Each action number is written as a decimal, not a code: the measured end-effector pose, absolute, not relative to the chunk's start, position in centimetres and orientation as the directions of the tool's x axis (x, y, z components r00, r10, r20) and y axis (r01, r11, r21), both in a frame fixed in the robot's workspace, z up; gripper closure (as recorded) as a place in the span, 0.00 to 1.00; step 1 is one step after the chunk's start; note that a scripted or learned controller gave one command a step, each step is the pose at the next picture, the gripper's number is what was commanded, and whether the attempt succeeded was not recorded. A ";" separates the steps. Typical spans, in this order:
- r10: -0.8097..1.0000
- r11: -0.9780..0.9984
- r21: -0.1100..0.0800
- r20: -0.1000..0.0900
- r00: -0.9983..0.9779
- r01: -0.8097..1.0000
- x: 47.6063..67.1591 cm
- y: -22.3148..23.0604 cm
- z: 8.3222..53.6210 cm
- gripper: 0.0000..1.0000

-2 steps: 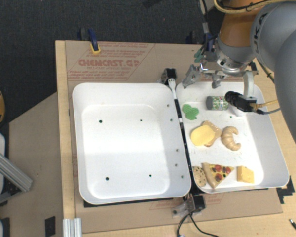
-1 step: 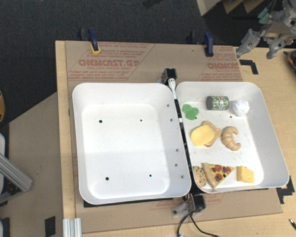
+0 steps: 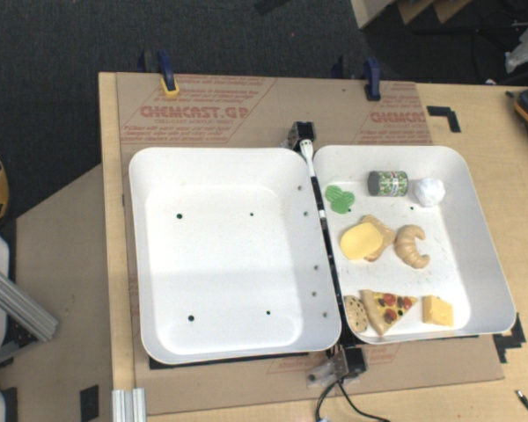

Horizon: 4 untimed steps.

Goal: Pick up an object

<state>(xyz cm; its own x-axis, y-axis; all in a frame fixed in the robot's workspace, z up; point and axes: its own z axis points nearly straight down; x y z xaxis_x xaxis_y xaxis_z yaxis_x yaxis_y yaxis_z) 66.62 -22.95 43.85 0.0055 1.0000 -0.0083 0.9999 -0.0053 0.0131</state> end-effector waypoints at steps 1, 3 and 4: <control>1.000 0.001 0.008 -0.006 -0.001 1.000 66.7 -22.4 44.4 1.00; 1.000 0.010 -0.015 0.006 -0.010 1.000 58.0 -7.5 42.0 1.00; 1.000 -0.004 -0.009 0.001 0.004 1.000 52.5 -10.7 35.4 1.00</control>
